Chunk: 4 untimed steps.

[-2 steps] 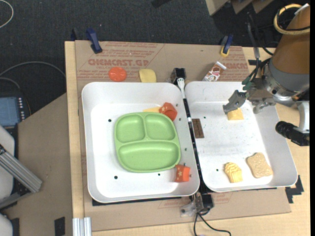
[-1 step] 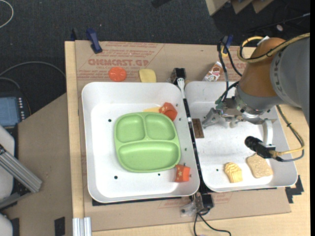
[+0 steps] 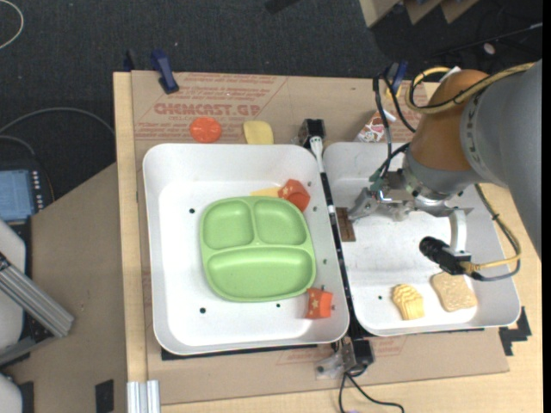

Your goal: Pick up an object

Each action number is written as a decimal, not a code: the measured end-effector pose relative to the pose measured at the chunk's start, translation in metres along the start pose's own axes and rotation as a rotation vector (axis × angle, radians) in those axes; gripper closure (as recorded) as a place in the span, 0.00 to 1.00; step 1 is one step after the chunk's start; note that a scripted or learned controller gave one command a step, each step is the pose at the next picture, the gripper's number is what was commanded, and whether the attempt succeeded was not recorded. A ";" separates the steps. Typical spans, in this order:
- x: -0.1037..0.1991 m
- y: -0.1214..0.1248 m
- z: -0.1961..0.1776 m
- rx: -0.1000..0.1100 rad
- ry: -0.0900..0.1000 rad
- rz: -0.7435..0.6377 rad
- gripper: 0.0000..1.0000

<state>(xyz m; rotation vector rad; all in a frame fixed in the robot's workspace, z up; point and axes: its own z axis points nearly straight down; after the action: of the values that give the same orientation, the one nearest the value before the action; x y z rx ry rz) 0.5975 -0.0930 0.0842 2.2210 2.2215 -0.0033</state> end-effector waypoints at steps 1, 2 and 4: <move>0.000 0.000 -0.011 -0.003 0.001 0.000 1.00; -0.034 -0.025 -0.099 -0.010 -0.003 0.004 1.00; 0.015 -0.026 -0.099 -0.001 0.000 0.003 1.00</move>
<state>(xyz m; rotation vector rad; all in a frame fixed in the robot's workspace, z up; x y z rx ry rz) 0.5714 -0.0779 0.1829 2.2244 2.2172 -0.0030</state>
